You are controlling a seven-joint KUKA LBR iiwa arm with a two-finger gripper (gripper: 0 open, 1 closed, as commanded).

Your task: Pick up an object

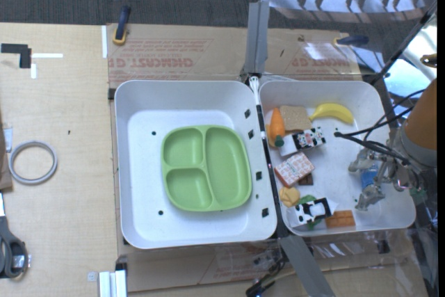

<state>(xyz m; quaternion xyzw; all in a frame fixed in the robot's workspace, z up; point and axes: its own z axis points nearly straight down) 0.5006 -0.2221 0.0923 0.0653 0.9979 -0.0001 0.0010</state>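
Observation:
My gripper (pixel 360 183) hangs low over the right side of the right bin (pixel 389 219), reaching in from the right. Its two metal fingers (pixel 366 199) stand spread apart, so it is open. A small blue object (pixel 369 177) sits in the gap between them, and I cannot tell if they touch it. Left of the gripper lie a yellow banana (pixel 332 112), a brown bread slice (pixel 295 118), an orange carrot (pixel 277 124), a black-and-white cow toy (pixel 308 140), a checkered waffle piece (pixel 294 168), another black-and-white toy (pixel 312 211) and an orange block (pixel 341 220).
The left bin (pixel 132 170) holds a green divided plate (pixel 206 167). A grey divider post (pixel 255 38) rises between the bins at the back. Black cables (pixel 368 142) run across the right bin toward the arm. A tape roll (pixel 30 162) lies on the bench at far left.

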